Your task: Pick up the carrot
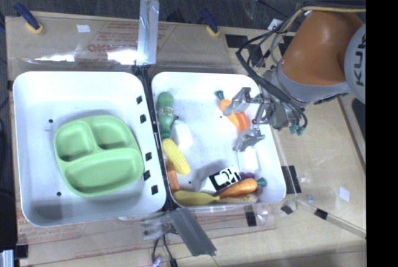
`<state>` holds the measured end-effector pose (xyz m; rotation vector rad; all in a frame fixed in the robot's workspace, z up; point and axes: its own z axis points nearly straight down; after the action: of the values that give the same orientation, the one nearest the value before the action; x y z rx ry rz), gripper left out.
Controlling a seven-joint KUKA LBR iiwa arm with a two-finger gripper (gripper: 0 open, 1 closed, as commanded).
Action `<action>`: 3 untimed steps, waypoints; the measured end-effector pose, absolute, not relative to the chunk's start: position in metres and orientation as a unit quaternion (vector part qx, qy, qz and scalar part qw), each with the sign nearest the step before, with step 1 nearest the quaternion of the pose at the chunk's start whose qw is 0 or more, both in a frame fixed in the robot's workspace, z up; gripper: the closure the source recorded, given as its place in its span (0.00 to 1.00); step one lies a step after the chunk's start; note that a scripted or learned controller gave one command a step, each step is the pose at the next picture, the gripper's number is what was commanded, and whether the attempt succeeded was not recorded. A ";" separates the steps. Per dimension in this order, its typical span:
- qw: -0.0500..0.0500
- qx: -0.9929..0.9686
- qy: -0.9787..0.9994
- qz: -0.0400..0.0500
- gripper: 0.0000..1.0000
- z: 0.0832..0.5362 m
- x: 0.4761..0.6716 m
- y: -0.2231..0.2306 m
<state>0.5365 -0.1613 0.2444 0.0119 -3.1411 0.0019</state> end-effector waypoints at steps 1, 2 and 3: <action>0.003 -0.002 -1.000 -0.001 0.00 0.169 0.575 -0.199; 0.000 -0.092 -0.996 0.000 0.00 0.091 0.613 -0.210; -0.004 -0.087 -0.996 0.001 1.00 0.105 0.616 -0.208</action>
<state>0.6159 -0.2083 0.1048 -0.2746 -3.1378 0.0033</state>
